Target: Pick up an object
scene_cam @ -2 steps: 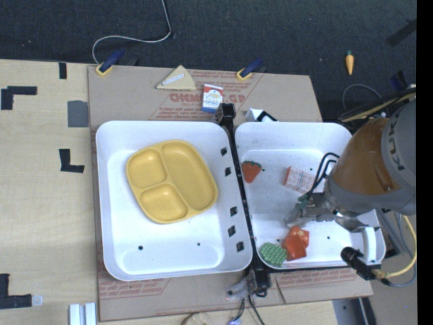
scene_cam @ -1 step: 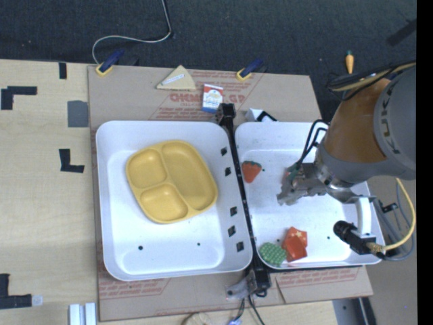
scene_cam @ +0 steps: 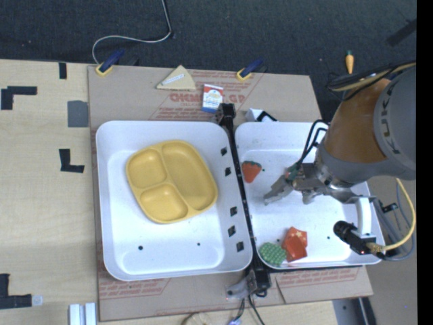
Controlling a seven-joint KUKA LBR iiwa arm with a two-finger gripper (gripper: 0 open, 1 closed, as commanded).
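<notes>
While the arm (scene_cam: 365, 131) reaches in from the right over the right bin (scene_cam: 270, 137), its jaws (scene_cam: 281, 189) hang above the bin's middle, spread apart and pinching nothing. Right bin, contents: one strawberry (scene_cam: 251, 170), far left, just beside the divider and a little left of the jaws; one red object (scene_cam: 295, 242), near edge; one green round object (scene_cam: 272, 252) touching the red one's left side. All three lie apart from the jaws. Left bin (scene_cam: 115, 249), contents: one yellow three-compartment plate (scene_cam: 171, 180), slightly tilted in plan, in the far half. Counter (scene_cam: 40, 195), beyond the bins: one tan wedge (scene_cam: 178, 79); one small red-and-white carton (scene_cam: 212, 98) near the far end of the divider; two blue-and-yellow clamps (scene_cam: 109, 62).
</notes>
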